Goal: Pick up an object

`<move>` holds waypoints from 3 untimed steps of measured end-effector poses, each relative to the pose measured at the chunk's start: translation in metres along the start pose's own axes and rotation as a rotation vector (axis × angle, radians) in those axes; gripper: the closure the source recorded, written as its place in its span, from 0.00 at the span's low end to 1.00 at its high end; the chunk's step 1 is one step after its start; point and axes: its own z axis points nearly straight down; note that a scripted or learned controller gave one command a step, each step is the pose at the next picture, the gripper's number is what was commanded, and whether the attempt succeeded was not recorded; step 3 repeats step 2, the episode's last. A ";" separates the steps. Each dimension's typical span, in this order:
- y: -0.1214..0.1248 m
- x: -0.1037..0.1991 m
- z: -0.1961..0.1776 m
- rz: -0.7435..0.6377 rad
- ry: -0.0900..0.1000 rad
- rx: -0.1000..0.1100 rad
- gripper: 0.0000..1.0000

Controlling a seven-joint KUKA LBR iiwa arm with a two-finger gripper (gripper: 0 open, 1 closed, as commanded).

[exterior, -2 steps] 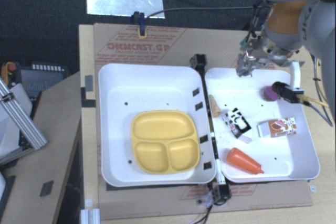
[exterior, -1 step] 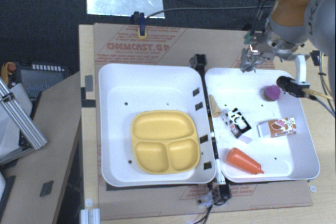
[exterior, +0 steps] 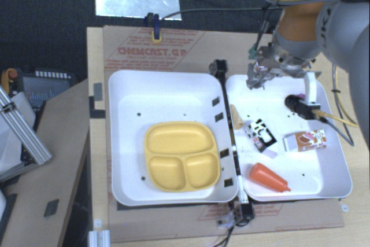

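Two white bins are carried side by side on the surface. Over the right bin (exterior: pixel 332 176), at its far edge, the end effector (exterior: pixel 256 81) is seen; its grip state cannot be told. Nearest toward the camera lies the black-and-white packet (exterior: pixel 262 135), the orange cone (exterior: pixel 268 177) beyond it.

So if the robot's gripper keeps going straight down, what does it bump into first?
Probably just the bare white floor of the right bin. The gripper hangs over its far left part, and the black-and-white box and orange cone lie nearer the front. Depth is hard to judge.
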 end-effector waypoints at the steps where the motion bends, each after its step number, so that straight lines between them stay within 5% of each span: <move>1: -0.013 0.057 0.000 -0.001 0.000 -0.001 1.00; 2: -0.038 0.107 0.010 -0.001 0.000 0.002 1.00; 3: -0.038 0.107 0.010 -0.001 0.000 0.002 1.00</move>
